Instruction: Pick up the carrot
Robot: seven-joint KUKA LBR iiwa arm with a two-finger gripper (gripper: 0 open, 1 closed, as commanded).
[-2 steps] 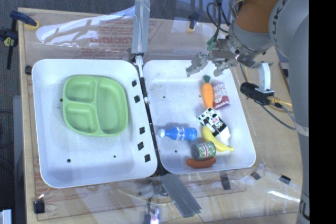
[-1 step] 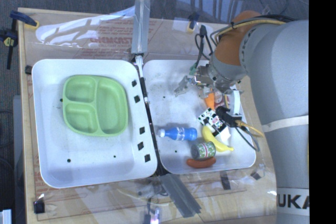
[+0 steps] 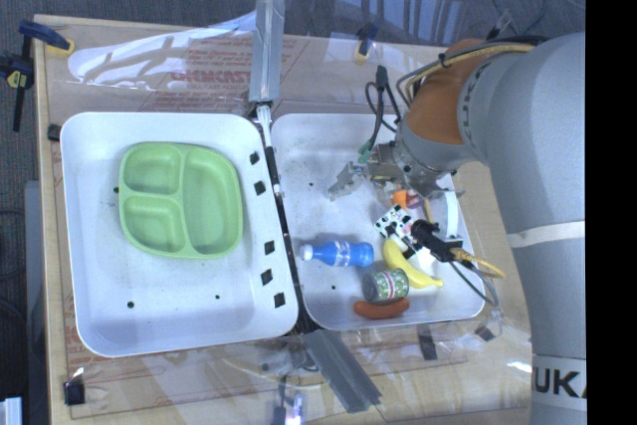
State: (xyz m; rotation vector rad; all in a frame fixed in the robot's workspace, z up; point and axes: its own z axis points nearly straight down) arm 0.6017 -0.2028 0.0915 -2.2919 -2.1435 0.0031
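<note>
**Right bin: gripper poised left of the carrot**

Item 1. Gripper (image 3: 348,176): sitting low over the upper middle of the right bin (image 3: 318,139), pointing toward the view's left. The fingers (image 3: 341,182) are appearing slightly spread with nothing between them, though at this size and slant that reading is uncertain.

Item 2. Arm (image 3: 498,114): reaching in from the right, its orange band just behind the wrist and partly overhanging the bin's right side.

Item 3. Carrot (image 3: 401,199): probably the small orange piece peeking out just under the wrist, at the right-centre of the right bin, touching or just beside the black-and-white toy (image 3: 396,222). It is lying to the right of the fingers and a little toward the near edge, behind the fingertips and not ahead of them. Most of it is hidden, so its long axis and pointing direction cannot be told.

Item 4. Neighbours, nearer the bin's front: banana (image 3: 413,269), blue bottle (image 3: 338,254), small can (image 3: 386,286), red sausage (image 3: 381,309).

Item 5. Left bin (image 3: 90,304): carrying a green divided plate (image 3: 181,199), well apart from the carrot.

Item 6. Worktop (image 3: 50,85): bearing both bins.
</note>
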